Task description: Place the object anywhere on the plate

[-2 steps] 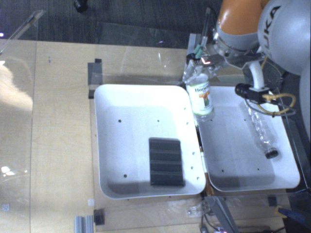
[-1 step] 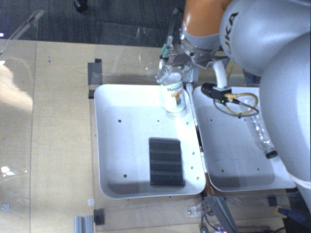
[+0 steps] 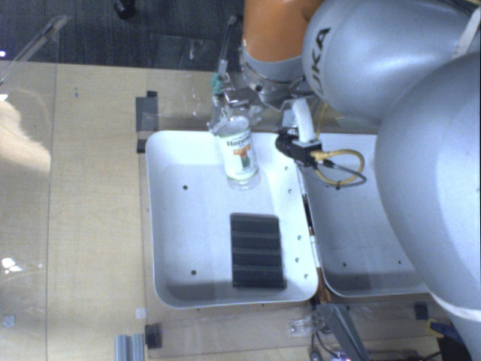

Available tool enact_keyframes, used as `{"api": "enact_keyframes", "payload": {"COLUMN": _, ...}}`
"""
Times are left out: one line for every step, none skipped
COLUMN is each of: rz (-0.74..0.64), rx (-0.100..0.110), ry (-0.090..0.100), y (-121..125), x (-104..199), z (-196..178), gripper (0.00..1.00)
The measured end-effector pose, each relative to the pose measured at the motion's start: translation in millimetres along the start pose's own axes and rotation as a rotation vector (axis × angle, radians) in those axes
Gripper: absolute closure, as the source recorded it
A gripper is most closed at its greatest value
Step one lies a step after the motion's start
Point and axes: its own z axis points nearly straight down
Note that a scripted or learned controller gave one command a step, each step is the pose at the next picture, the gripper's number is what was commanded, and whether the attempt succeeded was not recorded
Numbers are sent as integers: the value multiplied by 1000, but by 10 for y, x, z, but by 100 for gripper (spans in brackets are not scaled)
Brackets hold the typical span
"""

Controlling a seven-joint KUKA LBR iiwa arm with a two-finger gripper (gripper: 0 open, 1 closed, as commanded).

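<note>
A clear plastic bottle [image 3: 239,156] with a white label hangs slightly tilted over the far part of the left bin [image 3: 184,232]. Its top sits between the fingers of my gripper [image 3: 231,116], which is shut on it. The plate [image 3: 258,250], a black ridged rectangle, lies flat in the near middle of the same bin, a short way in front of the bottle. The arm's grey wrist and orange band hide the gripper's upper part.
The right bin [image 3: 361,235] lies beside the left one, partly covered by the arm's grey body. A yellow cable [image 3: 338,168] loops off the wrist above it. The wooden bench [image 3: 83,201] stretches to the left.
</note>
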Motion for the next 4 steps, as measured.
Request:
{"api": "enact_keyframes", "payload": {"rz": -236, "rx": 0, "ry": 0, "y": -742, "x": 39, "z": 11, "gripper": 100}}
{"api": "enact_keyframes", "payload": {"rz": -181, "rx": 1, "ry": 0, "y": -701, "x": -29, "z": 201, "gripper": 100}}
{"api": "enact_keyframes", "payload": {"rz": -67, "rx": 0, "ry": 0, "y": -375, "x": 646, "z": -193, "gripper": 100}}
{"api": "enact_keyframes", "payload": {"rz": -167, "rx": -2, "ry": 0, "y": -1066, "x": 379, "z": -594, "gripper": 100}}
